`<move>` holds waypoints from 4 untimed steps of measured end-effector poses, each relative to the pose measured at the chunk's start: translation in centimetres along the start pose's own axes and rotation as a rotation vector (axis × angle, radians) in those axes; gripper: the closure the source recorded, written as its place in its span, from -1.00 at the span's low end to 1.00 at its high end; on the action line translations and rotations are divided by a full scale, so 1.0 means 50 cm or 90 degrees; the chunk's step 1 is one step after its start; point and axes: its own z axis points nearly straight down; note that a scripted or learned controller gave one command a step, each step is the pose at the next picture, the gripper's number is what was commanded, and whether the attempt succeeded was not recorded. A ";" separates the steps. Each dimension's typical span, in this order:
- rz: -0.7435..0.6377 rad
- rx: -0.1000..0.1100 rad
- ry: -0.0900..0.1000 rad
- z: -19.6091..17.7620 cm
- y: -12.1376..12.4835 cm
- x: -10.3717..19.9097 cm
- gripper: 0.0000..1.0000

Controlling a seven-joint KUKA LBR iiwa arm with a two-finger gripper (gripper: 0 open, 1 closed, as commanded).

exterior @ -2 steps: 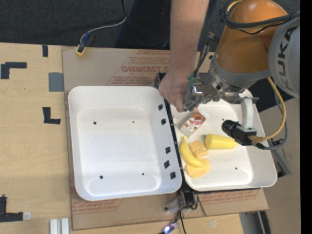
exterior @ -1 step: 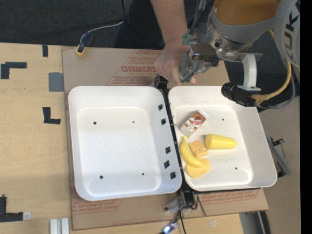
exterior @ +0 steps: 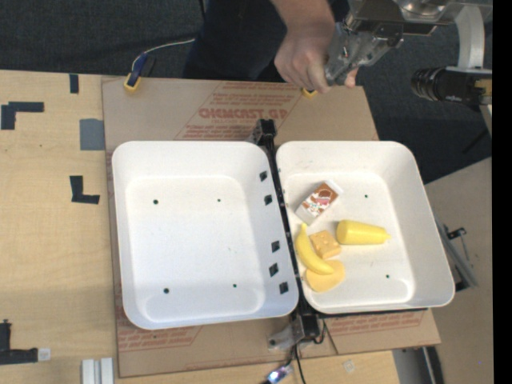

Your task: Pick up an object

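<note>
The pincer (exterior: 350, 61) hangs beyond the bins, touching a person's hand (exterior: 304, 58); its state cannot be told. A banana (exterior: 308, 254), a cone (exterior: 362, 233) and a small box (exterior: 319, 201) lie in the right bin (exterior: 400, 290).

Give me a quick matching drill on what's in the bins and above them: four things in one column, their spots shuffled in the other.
Things:
1. small printed packet
2. yellow cone-shaped piece
3. banana
4. person's hand

Places:
A. above the bins' far side, next to the gripper
B. right bin, hard by the divider, lying beside a tan block
C. right bin, farthest from the divider among the items
D. right bin, nearest the far wall among the items

Pairs: 1-D, 2-C, 3-B, 4-A
</note>
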 end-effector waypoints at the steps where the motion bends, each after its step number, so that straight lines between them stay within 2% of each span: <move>1: 0.002 0.003 0.001 0.004 -0.179 0.065 1.00; 2: 0.000 -0.012 0.007 0.213 -0.177 0.160 1.00; 3: 0.000 -0.001 0.005 0.092 -0.184 0.162 1.00; 4: -0.001 0.004 0.003 0.273 -0.182 0.300 1.00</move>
